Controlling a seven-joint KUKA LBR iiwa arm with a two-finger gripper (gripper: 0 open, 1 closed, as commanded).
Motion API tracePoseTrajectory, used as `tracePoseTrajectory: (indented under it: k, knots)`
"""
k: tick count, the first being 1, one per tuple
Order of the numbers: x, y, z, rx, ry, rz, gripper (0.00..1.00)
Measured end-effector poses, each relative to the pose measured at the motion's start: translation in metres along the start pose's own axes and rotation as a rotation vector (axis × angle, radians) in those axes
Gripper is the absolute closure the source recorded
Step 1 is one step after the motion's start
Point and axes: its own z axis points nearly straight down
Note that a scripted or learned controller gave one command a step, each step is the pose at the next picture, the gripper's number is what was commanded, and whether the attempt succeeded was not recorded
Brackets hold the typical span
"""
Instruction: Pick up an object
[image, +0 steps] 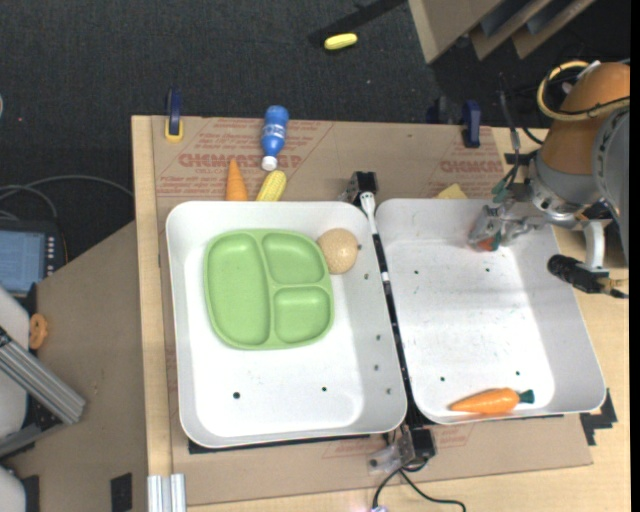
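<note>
gripper (487, 237) fingers blurred, state unclear

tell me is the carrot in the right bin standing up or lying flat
Lying flat. The carrot rests on its side along the near edge of the right bin, green end pointing right.

Dark grey carpeted floor (150, 50) surrounds the brown cardboard-topped bench (330, 140); a small yellow object (341, 41) lies on the floor beyond it.

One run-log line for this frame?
gripper: over right bin's far edge | carrot: near edge, untouched | left bin: green tray, ball
</note>
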Motion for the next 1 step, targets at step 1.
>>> tracePoseTrajectory:
  k: [1]
  knots:
    - [0.0871, -0.0348, -0.0785, -0.004, 0.003, -0.005, 1.0]
